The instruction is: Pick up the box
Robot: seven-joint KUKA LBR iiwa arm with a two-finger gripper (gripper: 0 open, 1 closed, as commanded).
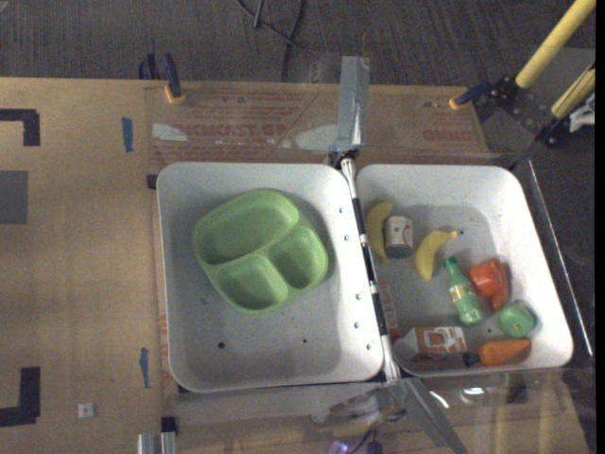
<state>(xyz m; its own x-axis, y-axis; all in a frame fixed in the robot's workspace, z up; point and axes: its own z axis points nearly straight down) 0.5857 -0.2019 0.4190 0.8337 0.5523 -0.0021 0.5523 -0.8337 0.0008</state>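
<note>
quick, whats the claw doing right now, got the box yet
Claw: not in this frame, so its state cannot be told. The box lies in the right bin, nothing gripping it.

We saw two bins, the left bin [180, 348] and the right bin [539, 216], both smooth white plastic with a slight sheen. The green tray [260, 249] looked like matt moulded plastic. The bench top [76, 282] read as matt brown cardboard or fibreboard, with blue tape bits. The box [437, 340] looked like printed card. The bananas [433, 252], bottle [462, 292] and carrot [503, 352] looked like glossy toy plastic. The floor [113, 17] at the far side was rough dark carpet.
</note>
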